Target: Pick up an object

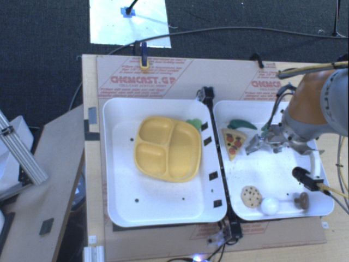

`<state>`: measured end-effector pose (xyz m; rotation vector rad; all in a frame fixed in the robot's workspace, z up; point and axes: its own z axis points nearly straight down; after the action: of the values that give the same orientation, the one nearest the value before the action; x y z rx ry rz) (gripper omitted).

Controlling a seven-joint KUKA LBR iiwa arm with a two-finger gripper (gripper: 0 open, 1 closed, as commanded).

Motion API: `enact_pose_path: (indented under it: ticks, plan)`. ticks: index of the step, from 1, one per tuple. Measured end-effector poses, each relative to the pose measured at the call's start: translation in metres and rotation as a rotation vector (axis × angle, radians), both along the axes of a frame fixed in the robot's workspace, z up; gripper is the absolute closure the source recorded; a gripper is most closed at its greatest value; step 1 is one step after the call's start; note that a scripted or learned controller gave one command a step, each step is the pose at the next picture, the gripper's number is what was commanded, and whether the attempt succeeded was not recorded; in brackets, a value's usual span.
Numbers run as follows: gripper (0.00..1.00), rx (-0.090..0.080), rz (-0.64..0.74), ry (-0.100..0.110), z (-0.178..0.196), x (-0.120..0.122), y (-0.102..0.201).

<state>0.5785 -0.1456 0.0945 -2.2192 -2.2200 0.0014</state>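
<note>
Arm over the right bin

The gripper point(252, 144) sits spread just beside the pizza slice point(233, 142), holding nothing. At 12 o'clock of the yellow tray point(166, 148), something green point(194, 124) peeks out, half hidden.

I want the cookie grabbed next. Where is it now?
The cookie lies in the right bin, near its front left corner, just left of the white ball.
</note>
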Motion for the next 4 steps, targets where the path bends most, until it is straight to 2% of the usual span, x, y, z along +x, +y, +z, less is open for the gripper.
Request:
enact_pose_path:
  ticks: [1, 3, 4]
  plan:
    - [1.0, -0.002, -0.001, -0.006, 0.014, 0.002, -0.001]
    - [1.0, -0.003, 0.005, -0.01, 0.112, 0.007, 0.001]
    - [1.0, 0.0, 0.009, -0.006, 0.125, -0.001, 0.056]
